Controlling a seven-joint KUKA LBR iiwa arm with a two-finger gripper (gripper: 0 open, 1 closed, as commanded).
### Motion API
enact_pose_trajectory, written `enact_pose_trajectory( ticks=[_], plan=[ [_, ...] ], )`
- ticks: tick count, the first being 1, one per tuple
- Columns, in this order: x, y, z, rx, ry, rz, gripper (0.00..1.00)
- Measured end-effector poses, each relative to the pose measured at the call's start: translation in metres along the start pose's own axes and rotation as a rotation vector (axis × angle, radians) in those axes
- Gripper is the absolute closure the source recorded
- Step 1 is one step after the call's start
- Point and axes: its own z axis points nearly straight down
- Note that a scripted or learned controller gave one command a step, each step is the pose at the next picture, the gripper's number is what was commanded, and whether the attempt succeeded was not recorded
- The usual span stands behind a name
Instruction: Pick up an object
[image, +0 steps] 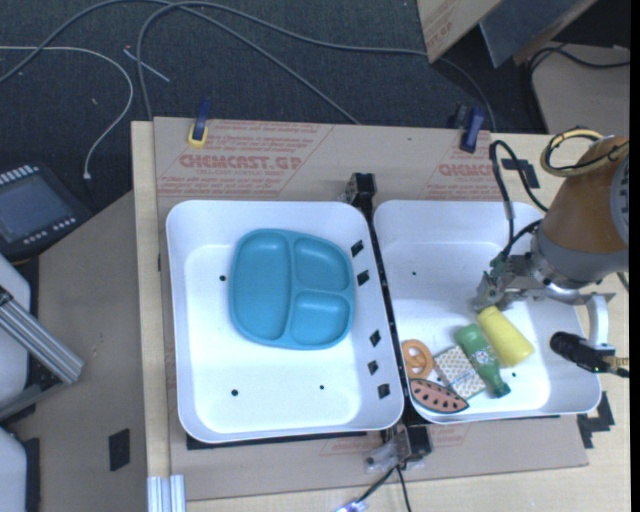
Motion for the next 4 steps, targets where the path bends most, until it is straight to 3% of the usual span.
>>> enact_pose_trajectory(
  ticks=[1, 3, 4],
  plan=[
    [0.001, 0.002, -0.065, -0.006, -0.003, -0.002, 1.00],
    [0.003, 0.005, -0.136, -0.004, -0.002, -0.002, 1.00],
    [0.058, 0.027, -0.125, -0.001, 0.000, -0.007, 1.00]
  ],
)
